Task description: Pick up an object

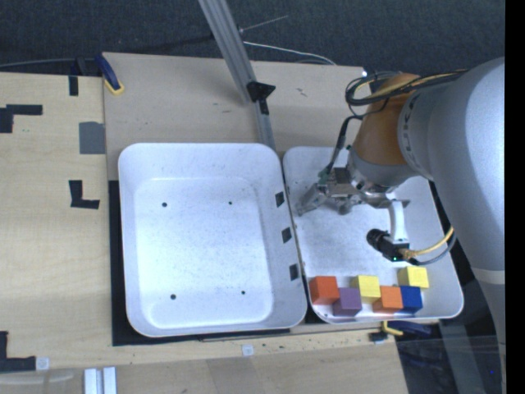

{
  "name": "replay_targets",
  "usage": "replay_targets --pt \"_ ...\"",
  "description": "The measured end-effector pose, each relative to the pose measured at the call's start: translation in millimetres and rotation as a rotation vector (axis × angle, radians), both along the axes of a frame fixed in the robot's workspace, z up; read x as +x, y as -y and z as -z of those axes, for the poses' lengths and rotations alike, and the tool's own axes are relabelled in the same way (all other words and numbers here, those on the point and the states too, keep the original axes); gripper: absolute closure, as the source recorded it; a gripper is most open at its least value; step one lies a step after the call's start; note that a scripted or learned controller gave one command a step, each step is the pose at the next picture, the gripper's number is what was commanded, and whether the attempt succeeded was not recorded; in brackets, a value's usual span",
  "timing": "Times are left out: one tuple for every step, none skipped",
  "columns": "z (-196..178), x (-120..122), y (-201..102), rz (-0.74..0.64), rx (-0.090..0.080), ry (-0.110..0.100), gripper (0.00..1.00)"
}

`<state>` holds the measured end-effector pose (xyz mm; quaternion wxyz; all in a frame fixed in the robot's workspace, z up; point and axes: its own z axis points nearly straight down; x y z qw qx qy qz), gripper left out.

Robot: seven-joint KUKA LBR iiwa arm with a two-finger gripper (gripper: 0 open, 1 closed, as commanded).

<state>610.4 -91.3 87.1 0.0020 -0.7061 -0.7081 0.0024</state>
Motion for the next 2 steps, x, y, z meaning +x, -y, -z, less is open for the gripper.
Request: replay_targets --pt "-4.6 0.9 0.5 0.001 0.001 0.004 0.0" --pt "-128.6 -11.6 -51.7 -0.002 0.001 0.012 0.0"
